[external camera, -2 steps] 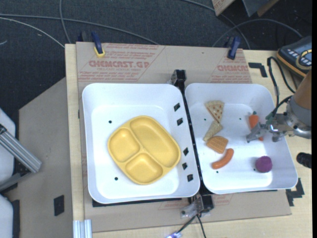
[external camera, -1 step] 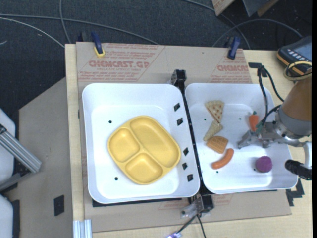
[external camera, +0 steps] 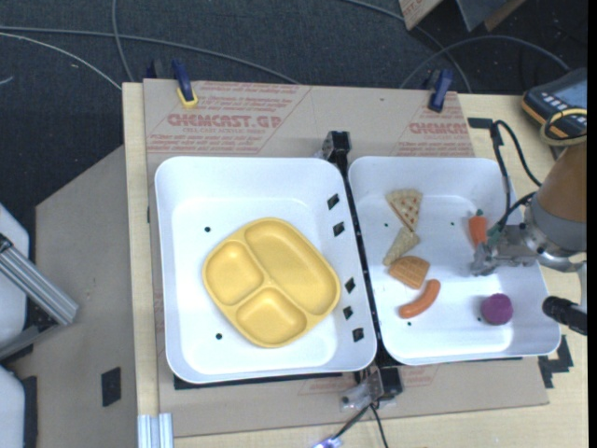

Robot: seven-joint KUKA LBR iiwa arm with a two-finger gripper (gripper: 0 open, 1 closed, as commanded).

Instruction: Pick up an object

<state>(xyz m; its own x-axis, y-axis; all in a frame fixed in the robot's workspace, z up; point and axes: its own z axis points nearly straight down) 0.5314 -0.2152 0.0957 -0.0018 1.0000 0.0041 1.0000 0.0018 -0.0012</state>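
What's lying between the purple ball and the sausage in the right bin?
Nothing: in the camera view, only bare white bin floor separates the sausage from the purple ball.

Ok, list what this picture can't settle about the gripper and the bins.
- Gripper: too small and blurred in the camera view to read its fingers.
- Carrot: lower end hidden by the gripper; contact unclear.
- Arm: cut off by the right edge.
- Purple item: too blurred to identify.
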